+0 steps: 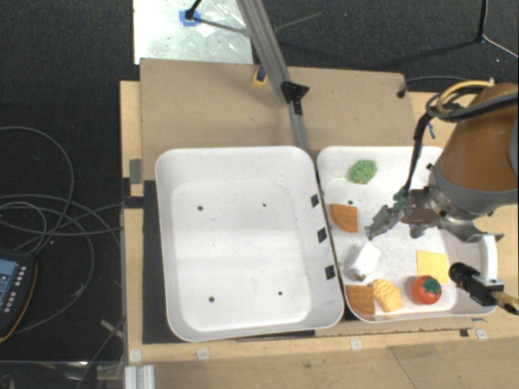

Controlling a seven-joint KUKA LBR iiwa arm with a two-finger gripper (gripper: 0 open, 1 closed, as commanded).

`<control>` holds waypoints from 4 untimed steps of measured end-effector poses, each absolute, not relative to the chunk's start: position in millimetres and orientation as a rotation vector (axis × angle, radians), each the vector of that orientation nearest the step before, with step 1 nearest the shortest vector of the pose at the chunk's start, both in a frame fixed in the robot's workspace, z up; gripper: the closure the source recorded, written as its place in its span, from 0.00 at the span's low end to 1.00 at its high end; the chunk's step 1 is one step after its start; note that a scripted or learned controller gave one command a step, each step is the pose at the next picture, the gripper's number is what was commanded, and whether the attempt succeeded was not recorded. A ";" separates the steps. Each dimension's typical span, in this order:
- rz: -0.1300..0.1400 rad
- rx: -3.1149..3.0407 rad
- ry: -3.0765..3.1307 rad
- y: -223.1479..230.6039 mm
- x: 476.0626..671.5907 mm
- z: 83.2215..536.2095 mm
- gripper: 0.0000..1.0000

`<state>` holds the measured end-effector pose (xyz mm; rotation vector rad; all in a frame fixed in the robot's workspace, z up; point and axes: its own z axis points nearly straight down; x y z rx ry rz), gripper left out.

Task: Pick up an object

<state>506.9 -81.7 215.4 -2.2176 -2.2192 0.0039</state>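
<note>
Hovering my end effector (378, 226) low above the white block (364, 258), I can't tell how it's set.

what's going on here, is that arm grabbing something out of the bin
Not yet. The grey and orange arm reaches in from the right over the right white bin, its pincer hanging above the small white block with nothing between its fingers. Around it lie a green leafy toy, an orange wafer square, a yellow flat square, a red tomato toy and a yellow ridged toy. The left white bin sits beside it.
</note>
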 end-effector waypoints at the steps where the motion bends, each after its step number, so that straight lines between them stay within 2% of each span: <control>1: 0.004 -2.219 -2.218 -88.3 511.0 156.5 0.00; 2: 0.003 -2.218 -2.220 -84.2 508.7 113.9 0.00; 3: -0.003 -2.223 -2.223 -85.1 510.6 126.8 1.00; 4: -0.007 -2.220 -2.232 -90.0 516.8 188.9 1.00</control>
